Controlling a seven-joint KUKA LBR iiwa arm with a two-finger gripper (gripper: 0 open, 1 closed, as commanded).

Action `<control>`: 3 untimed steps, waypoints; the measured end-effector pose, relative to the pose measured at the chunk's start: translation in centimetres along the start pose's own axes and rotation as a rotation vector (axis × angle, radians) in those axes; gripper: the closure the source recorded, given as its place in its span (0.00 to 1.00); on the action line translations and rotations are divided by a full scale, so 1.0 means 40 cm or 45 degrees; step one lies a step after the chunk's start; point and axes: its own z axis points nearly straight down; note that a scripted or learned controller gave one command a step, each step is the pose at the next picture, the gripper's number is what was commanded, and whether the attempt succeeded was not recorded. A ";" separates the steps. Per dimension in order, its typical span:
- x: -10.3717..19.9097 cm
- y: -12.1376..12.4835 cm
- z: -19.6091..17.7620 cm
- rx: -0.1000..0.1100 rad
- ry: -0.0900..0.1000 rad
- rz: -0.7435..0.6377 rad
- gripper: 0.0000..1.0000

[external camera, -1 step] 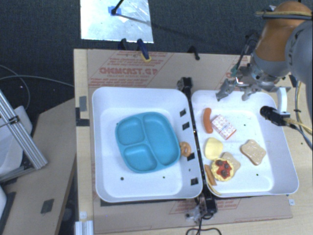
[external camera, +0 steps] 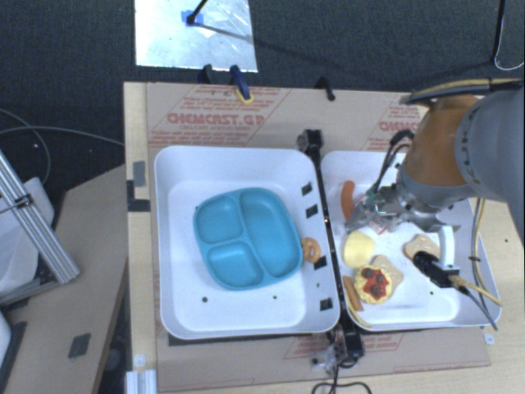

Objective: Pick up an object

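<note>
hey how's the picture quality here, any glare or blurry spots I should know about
Camera view: lighting is even and soft, with the white bins bright but not blown out; the reflective sheet at top shows patchy glare; the gripper area is slightly soft, and small food items look low in detail.

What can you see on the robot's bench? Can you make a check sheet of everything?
Surface: cardboard-covered bench bearing the left white bin and right white bin.
Job's things: in the right bin, a sausage, yellow round piece, pizza slice, pale bread-like piece; in the left bin, a small doughnut.
Clutter: blue divided plate in the left bin.
Gripper: gripper low over the right bin, beside the sausage; nothing seen held.
Cables: black cable top right; thin cables by the arm.
Surroundings: dark floor, shiny sheet, metal frame.
</note>
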 end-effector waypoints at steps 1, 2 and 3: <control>-0.003 0.014 -0.042 -0.019 -0.004 -0.001 1.00; 0.250 -0.127 -0.214 -0.017 0.002 -0.016 1.00; 0.234 -0.123 -0.205 -0.016 -0.003 -0.002 0.00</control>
